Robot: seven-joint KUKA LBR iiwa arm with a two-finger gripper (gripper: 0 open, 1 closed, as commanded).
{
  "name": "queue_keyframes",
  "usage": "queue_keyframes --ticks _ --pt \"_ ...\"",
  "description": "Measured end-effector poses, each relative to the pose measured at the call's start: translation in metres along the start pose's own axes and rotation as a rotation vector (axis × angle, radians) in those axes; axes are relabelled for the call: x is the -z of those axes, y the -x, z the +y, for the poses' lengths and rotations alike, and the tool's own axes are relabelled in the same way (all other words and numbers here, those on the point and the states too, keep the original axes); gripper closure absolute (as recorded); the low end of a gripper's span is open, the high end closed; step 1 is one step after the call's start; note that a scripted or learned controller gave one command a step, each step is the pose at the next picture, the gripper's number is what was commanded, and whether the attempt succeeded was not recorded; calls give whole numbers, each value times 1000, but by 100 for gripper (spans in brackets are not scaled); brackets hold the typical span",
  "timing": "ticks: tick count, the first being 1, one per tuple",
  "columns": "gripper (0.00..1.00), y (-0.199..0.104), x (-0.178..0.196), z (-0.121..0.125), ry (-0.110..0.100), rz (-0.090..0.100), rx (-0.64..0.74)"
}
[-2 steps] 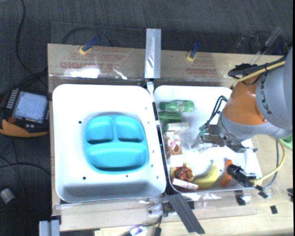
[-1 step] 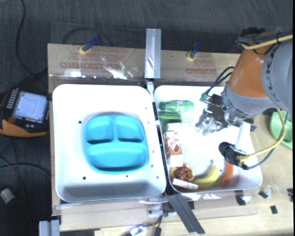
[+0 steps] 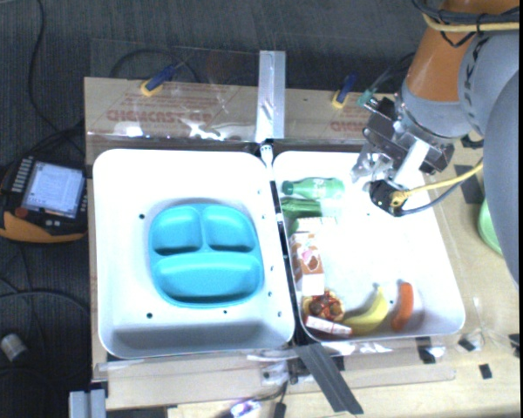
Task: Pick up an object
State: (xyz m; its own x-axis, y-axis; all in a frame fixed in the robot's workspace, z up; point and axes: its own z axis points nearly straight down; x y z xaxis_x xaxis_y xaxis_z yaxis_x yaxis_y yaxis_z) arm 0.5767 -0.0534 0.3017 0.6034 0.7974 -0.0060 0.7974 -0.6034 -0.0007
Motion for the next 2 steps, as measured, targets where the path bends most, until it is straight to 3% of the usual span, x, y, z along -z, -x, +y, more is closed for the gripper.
queue_keyframes --ticks 1,2 --pt "100 -17 -39 15 -1 0 139" --pt "100 -66 -32 3 0 0 116"
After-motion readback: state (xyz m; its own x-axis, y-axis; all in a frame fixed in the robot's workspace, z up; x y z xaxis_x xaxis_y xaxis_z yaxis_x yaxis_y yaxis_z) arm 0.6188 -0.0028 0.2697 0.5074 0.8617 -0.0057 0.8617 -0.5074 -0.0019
